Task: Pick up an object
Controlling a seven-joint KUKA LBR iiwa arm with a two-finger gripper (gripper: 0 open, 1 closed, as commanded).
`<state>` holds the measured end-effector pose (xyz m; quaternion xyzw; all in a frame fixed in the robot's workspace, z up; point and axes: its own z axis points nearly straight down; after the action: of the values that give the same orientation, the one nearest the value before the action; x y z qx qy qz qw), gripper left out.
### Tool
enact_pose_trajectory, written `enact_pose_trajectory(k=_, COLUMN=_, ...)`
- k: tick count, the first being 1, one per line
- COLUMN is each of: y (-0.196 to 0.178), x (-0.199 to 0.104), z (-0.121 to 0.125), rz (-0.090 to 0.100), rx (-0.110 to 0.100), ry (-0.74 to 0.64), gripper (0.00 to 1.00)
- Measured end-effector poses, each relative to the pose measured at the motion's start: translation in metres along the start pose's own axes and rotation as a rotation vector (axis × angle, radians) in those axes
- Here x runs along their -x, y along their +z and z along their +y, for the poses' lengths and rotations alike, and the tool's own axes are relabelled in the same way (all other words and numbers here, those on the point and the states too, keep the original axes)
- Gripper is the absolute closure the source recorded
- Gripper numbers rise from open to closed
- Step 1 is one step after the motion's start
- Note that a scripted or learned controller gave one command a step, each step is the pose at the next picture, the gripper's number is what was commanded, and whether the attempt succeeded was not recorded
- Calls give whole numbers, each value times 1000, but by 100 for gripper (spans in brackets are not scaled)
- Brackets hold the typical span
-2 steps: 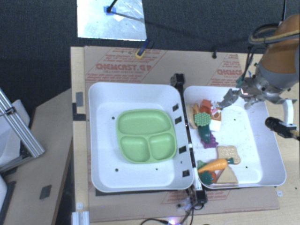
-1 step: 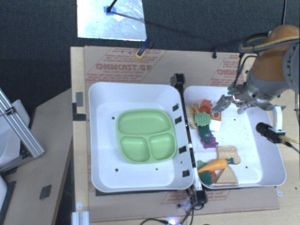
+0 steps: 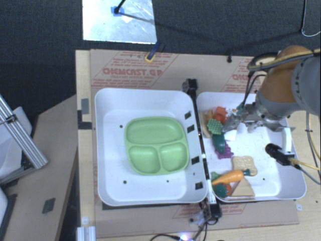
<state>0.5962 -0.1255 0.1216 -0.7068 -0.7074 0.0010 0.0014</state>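
The left bin [image 3: 110,114] has open floor all round the green plate [image 3: 155,144], which fills its middle. In the right bin [image 3: 273,182] things crowd the left side: a green block [image 3: 215,126], a teal piece [image 3: 219,143], toast [image 3: 244,163], a carrot [image 3: 230,176] — the floor right of them lies bare, and the arm [image 3: 281,84] overhangs the far corner.

the tray's bin [image 3: 108,134] and the toys' bin [image 3: 258,142] in smooth white plastic, green tray [image 3: 155,144] matt plastic, toy carrot [image 3: 229,176] glossy plastic, bench board [image 3: 135,69] matt brown paper, foil-like sheet [image 3: 120,14] shiny and crinkled, carpet [image 3: 40,34] dark and rough, my arm's orange band [image 3: 281,82] glossy
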Motion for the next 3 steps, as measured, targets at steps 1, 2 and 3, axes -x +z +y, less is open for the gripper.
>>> enact_pose_trajectory(k=1, y=38, x=0, z=1, rz=-1, rx=3, ry=-1, gripper=0)
enact_pose_trajectory(k=2, y=26, x=0, z=2, rz=-2, rx=8, ry=-1, gripper=100)
enact_pose_trajectory(k=3, y=-31, x=9, z=9, rz=-2, rx=10, ry=-1, gripper=100)
